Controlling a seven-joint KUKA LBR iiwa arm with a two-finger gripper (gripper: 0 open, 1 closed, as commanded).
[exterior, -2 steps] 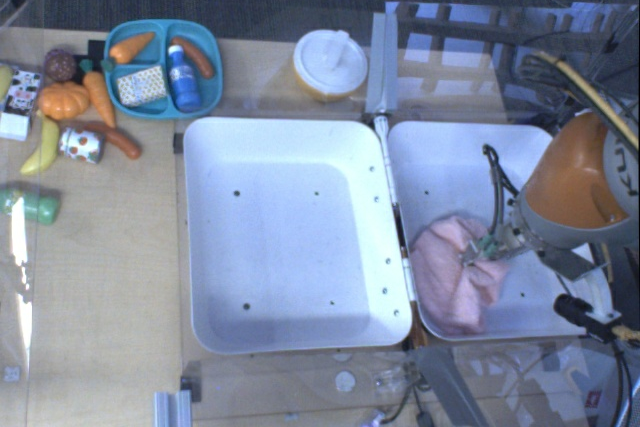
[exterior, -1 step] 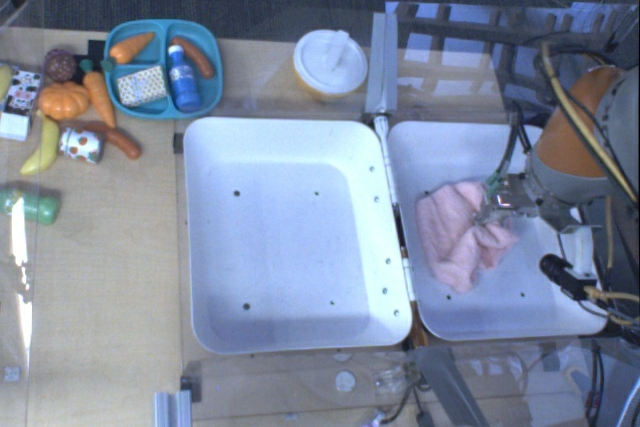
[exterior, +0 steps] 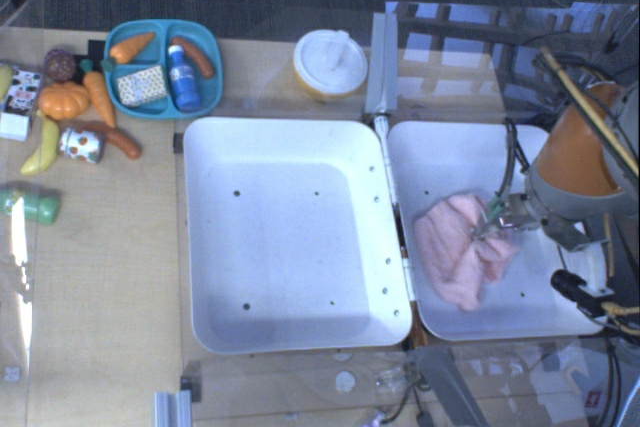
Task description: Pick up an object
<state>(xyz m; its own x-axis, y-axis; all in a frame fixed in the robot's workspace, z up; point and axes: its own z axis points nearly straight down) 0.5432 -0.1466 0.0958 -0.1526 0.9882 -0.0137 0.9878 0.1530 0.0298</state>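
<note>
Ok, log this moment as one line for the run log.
arm: over right bin | gripper: down on pink cloth | grasp: unconfirmed | left bin: untouched

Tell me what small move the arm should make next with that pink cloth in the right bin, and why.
Probably a short, slow lift straight up. The end effector sits right at the upper right edge of the pink cloth, which lies bunched in the right bin. Whether it has a grip is unclear, so a small raise would show whether the cloth comes along.
</note>
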